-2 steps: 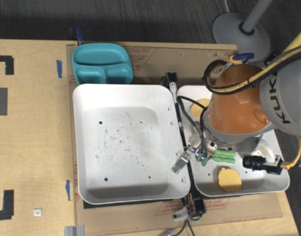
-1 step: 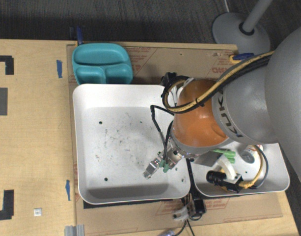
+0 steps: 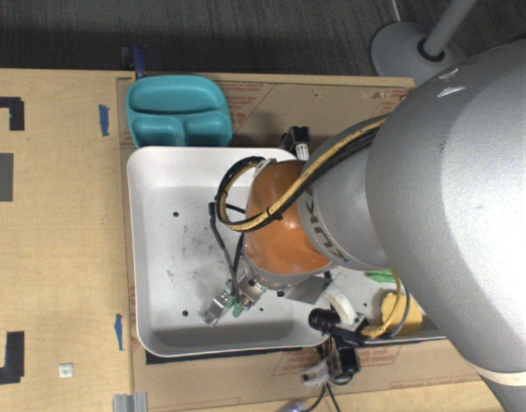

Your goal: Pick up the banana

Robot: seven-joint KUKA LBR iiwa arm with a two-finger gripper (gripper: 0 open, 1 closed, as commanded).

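Observation:
The grey arm with its orange band [image 3: 280, 221] reaches down into the left white bin [image 3: 160, 230] and covers most of the scene. My gripper [image 3: 221, 307] hangs low over the bin's floor near its front edge, with a small green part beside it. No object shows clearly between its tips. A curved yellow shape [image 3: 398, 314], which looks like the banana, peeks out under the arm at the lower right, in the right bin. The arm hides most of it. It lies well to the right of the gripper.
A teal divided tray [image 3: 178, 112] sits just beyond the left bin's far rim. A green item [image 3: 379, 275] shows under the arm near the yellow shape. Yellow and black cables [image 3: 245, 197] loop around the wrist. A grey stand base [image 3: 408, 48] is at the upper right.

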